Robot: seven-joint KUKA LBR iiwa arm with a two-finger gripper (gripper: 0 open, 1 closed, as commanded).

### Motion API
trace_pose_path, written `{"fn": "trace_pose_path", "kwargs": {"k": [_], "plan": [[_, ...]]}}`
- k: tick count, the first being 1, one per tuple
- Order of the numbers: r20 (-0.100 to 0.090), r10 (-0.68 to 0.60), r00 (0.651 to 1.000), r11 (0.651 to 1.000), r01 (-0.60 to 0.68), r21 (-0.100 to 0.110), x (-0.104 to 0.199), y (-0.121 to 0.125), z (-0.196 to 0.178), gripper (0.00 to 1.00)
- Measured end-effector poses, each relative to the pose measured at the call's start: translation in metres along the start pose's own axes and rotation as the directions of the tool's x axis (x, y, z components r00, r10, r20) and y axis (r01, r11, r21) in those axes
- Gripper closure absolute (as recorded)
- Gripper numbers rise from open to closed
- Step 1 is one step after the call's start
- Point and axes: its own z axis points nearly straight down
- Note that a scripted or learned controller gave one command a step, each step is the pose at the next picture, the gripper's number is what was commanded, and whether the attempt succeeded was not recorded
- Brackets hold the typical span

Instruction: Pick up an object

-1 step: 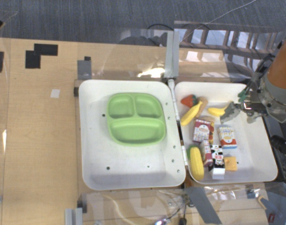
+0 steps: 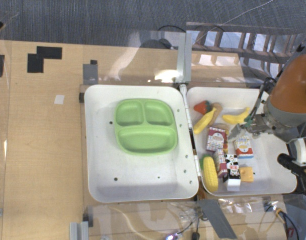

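Observation:
The right white bin (image 2: 273,186) holds several toy foods. My gripper (image 2: 245,128) hangs over its middle, just above a red and white carton (image 2: 244,149) and just below a yellow banana (image 2: 236,117). A pink carton (image 2: 216,139) lies to the gripper's left. Further left are a second banana (image 2: 205,120) and a red fruit (image 2: 203,107). A corn cob (image 2: 210,168), a black and white carton (image 2: 232,165) and an orange block (image 2: 247,174) lie near the front. I see nothing held.
The left white bin (image 2: 100,179) holds a green divided plate (image 2: 145,126). A metal divider (image 2: 189,129) runs between the bins. The arm's orange band (image 2: 295,84) and grey wrist cover the right bin's right side. Cables lie below the bins.

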Motion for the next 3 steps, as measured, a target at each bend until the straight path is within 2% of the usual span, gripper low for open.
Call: {"fn": "trace_pose_path", "kwargs": {"k": [1,2,3], "plan": [[0.0,0.0,1.0,1.0,0.0,-0.001,0.0,0.0,-0.001,0.0],[0.009,-0.062,0.998,0.998,0.062,-0.016,-0.04,0.05,0.046,0.0],[0.006,-0.097,0.995,0.995,0.097,-0.006,0.005,0.115,0.047,0.0]]}}
